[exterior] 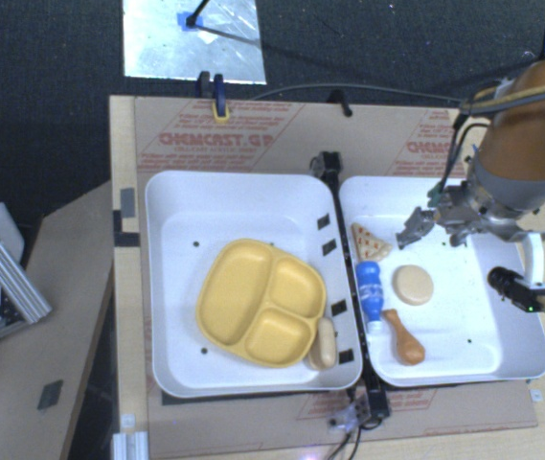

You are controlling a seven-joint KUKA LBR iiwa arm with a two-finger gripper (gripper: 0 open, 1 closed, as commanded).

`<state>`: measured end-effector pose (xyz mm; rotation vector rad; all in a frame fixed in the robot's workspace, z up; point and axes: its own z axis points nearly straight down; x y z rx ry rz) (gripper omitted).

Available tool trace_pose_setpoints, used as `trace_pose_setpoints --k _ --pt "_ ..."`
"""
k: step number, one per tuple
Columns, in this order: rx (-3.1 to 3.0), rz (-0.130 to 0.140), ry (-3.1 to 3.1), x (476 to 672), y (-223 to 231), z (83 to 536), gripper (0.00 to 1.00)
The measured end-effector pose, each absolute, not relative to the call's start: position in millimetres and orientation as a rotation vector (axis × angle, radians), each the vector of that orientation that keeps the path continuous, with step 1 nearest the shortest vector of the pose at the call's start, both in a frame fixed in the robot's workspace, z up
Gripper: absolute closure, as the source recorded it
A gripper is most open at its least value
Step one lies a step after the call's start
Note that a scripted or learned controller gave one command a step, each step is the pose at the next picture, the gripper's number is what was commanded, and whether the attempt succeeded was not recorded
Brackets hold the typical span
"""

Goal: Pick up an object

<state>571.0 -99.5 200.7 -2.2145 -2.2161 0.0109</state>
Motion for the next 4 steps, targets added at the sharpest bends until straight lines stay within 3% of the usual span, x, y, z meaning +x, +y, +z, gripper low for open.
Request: trace_pose_setpoints --k 1,3,4 --pt "-2.218 -0.001 -2.225 573.8 -99 207 0.00" --pt "-2.218 0.003 -2.221 573.1 -103 104 0.00" --pt "-2.232 0.000 -2.227 575.0 -108 86 0.00"
